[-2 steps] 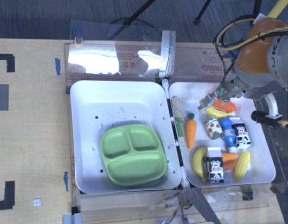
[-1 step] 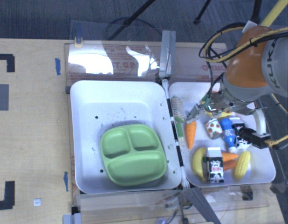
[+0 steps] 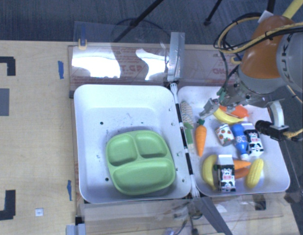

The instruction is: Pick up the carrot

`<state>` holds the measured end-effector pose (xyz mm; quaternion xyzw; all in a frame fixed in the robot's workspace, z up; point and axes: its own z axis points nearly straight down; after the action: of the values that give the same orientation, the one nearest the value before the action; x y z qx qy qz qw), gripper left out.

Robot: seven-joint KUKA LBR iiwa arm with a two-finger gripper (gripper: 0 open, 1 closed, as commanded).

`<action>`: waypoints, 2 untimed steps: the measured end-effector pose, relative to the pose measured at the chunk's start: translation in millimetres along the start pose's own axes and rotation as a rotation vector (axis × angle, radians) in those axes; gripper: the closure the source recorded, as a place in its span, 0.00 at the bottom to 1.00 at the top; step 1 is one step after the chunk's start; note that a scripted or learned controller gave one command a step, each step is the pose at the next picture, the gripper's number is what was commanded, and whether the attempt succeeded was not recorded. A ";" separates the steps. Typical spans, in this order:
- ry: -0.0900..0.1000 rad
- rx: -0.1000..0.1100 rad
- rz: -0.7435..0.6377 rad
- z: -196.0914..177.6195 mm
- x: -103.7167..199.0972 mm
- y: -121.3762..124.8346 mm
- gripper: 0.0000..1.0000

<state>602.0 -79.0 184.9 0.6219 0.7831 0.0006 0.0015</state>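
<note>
Carrot (image 3: 200,138) lay in the right bin (image 3: 281,180), close to its left wall, green top pointing up, tip pointing down toward the near edge. Nothing gripped it. Just left of it, a pale corn cob (image 3: 187,112) and a green vegetable (image 3: 188,133) ran along the same wall.

Other contents of the right bin: a strawberry-print cube (image 3: 224,134) to the carrot's right, a blue bottle (image 3: 240,141) and a cow-print milk carton (image 3: 255,144) beyond that. Near the front sat a yellow lemon-like piece (image 3: 208,169), a second cow-print carton (image 3: 226,172), an orange piece (image 3: 241,164) partly under it, and a yellow corn (image 3: 254,173). A banana (image 3: 226,117) and an orange item (image 3: 239,111) lay toward the back.

Gripper (image 3: 210,105) hung over the back of the right bin, above and right of the carrot, apart from it, right beside the banana. Cannot tell whether it was released or clenched; too small and cluttered.

Left bin (image 3: 92,106) held one green divided plate (image 3: 139,161), three compartments, sitting toward the front. Both bins sat side by side on the bench (image 3: 31,131).
</note>
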 end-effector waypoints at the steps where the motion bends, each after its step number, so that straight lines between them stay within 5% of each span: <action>1: 0.003 0.004 -0.054 0.3 59.4 -63.5 0.00; 2: 0.001 0.001 -0.071 0.1 25.4 -39.8 0.00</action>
<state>557.5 -63.3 184.6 0.5936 0.8048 0.0004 0.0010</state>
